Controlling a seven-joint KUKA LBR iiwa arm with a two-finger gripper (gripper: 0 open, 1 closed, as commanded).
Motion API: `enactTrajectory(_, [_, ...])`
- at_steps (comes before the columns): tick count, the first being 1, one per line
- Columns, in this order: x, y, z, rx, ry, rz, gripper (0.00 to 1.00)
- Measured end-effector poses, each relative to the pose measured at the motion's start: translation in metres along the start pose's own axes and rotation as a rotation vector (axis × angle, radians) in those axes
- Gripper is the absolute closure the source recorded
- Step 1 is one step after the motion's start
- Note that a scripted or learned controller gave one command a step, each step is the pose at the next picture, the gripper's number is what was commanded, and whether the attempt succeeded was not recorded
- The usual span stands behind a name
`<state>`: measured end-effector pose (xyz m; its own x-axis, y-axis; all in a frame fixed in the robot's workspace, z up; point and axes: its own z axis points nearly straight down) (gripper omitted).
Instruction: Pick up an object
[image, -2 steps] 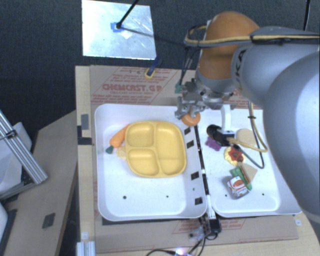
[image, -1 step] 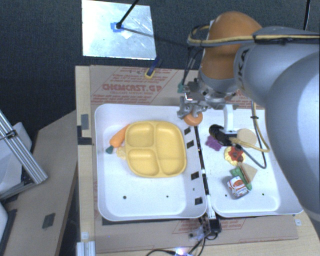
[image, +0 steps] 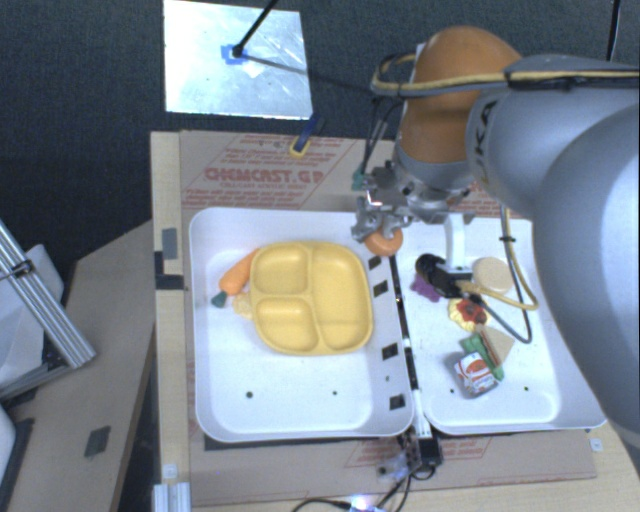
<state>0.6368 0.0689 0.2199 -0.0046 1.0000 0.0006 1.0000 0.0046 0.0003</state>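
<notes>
Left bin (image: 215, 400) holds yellow tray (image: 305, 297); gripper (image: 378, 236) above divider.

A large grey robot arm (image: 570, 190) entered from the right and filled the upper right of the view. Its orange band (image: 455, 70) sat above the wrist, with cables looping beside it. The gripper (image: 378, 225) pointed downward, its fingertips hard to make out.
</notes>
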Motion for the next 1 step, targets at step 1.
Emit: enactTrajectory(1, [-0.0065,0.0052,0.0052,-0.002,-0.001,0.003,1.00])
